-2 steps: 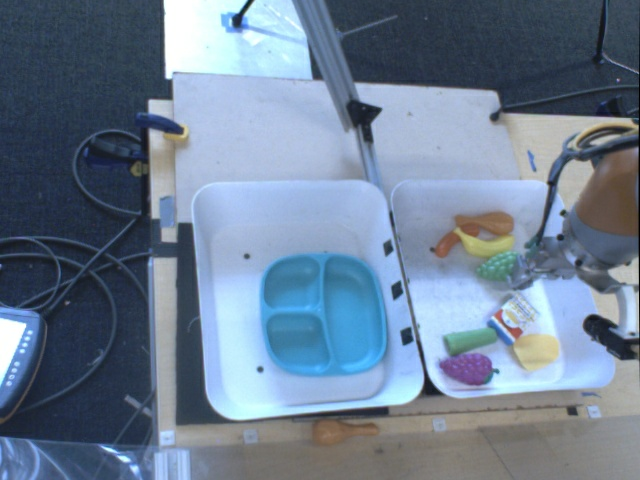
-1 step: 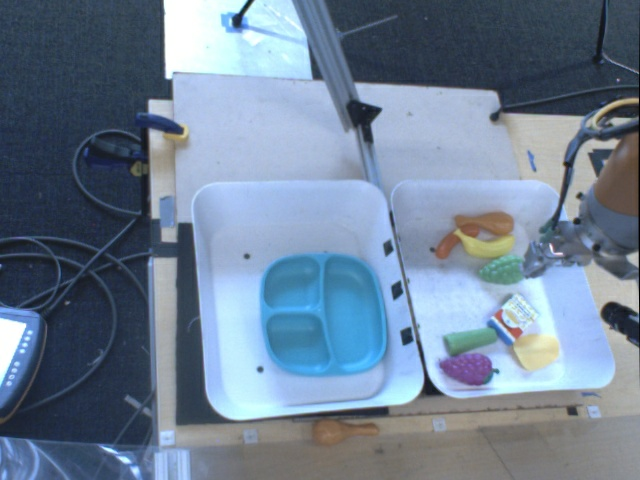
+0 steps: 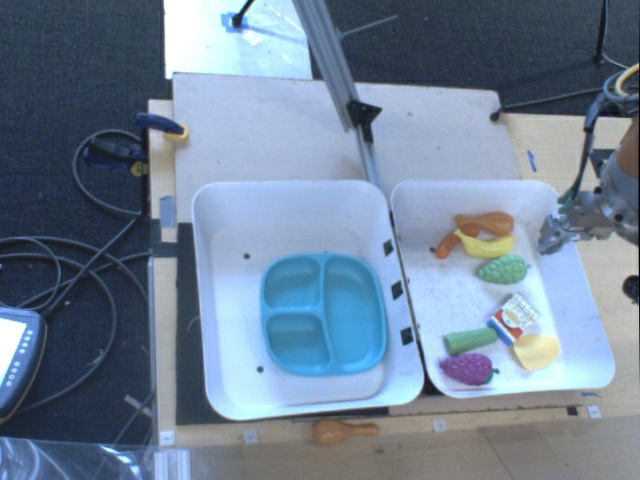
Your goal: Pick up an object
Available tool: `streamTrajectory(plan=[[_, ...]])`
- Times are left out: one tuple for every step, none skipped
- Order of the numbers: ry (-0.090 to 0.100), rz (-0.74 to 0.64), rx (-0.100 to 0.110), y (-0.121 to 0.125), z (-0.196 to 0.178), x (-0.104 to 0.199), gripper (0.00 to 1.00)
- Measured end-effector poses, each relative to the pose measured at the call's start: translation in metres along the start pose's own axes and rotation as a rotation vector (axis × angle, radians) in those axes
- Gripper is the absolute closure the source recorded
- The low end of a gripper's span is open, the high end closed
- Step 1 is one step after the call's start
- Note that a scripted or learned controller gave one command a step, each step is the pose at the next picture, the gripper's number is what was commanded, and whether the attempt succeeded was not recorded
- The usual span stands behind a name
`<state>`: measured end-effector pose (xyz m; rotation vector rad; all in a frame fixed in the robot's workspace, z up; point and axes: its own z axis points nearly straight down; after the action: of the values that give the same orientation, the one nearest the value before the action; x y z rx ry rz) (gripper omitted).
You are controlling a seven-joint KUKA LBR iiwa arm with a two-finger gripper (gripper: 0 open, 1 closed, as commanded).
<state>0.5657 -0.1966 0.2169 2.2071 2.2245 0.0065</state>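
Two white bins (image 3: 215, 268), one blue tray (image 3: 323, 314), seven toy foods (image 3: 468, 368) in right bin, one (image 3: 345, 430) outside.

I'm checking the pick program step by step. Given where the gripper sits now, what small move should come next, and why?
Probably a short move leftward, inward over the right bin. The gripper sits at that bin's right rim, with nothing between its fingers, while the nearest toys, the green grapes and the yellow banana, lie further left inside. It needs to be above one before descending.

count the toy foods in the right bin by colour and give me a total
Orange: 2, drumstick, carrot
Yellow: 2, banana, chip
Green: 2, grapes, cucumber
Purple: 1, grapes
Red and white: 1, packet
Total: 8
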Motion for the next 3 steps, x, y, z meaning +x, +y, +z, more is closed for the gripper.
streamTrajectory(plan=[[0.0, 0.001, 0.002, 0.002, -0.033, 0.0, 1.0], [0.004, -0.002, 0.006, 0.012, -0.024, 0.046, 1.0], [0.004, -0.003, 0.007, 0.021, -0.019, 0.09, 1.0]])
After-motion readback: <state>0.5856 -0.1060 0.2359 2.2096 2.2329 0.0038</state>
